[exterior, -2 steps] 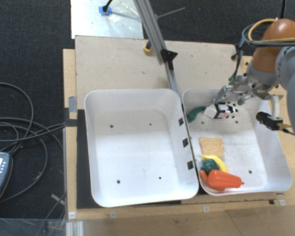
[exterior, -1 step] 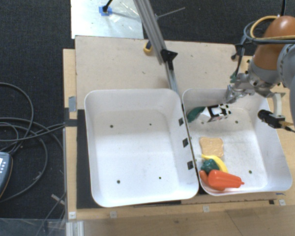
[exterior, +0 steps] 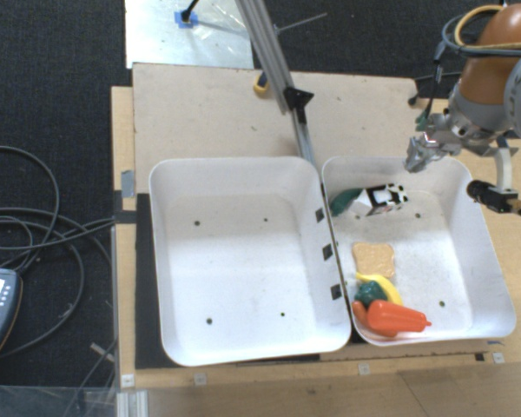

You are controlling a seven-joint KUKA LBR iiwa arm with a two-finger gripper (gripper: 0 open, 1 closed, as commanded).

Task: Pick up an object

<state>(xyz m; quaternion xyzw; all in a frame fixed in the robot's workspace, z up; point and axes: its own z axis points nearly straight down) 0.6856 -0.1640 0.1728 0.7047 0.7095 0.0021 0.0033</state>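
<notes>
Two shallow white bins are set side by side on a pale brown worktop (exterior: pixel 208 111). The left bin (exterior: pixel 243 259) is seen with a bare white floor marked by small dark dots. In the right bin (exterior: pixel 469 259) several objects are held: a dark green piece (exterior: pixel 345 201) lies near the far left corner, just beside a black-and-white toy (exterior: pixel 385 198); a tan square slice (exterior: pixel 374 256) lies flat nearer the middle; and against the near wall a yellow piece (exterior: pixel 382 287), a small green piece (exterior: pixel 367 294) and an orange carrot-like object (exterior: pixel 395 318) are clustered, touching one another. The hand (exterior: pixel 419 155) is positioned over the far rim of the right bin, apart from all the objects; nothing is seen between its parts, and whether it is spread or pressed together cannot be told. The grey arm with its orange band (exterior: pixel 495 50) is entered from the right. A metal pole (exterior: pixel 269 50) is slanted across the worktop toward the bins' shared edge.
</notes>
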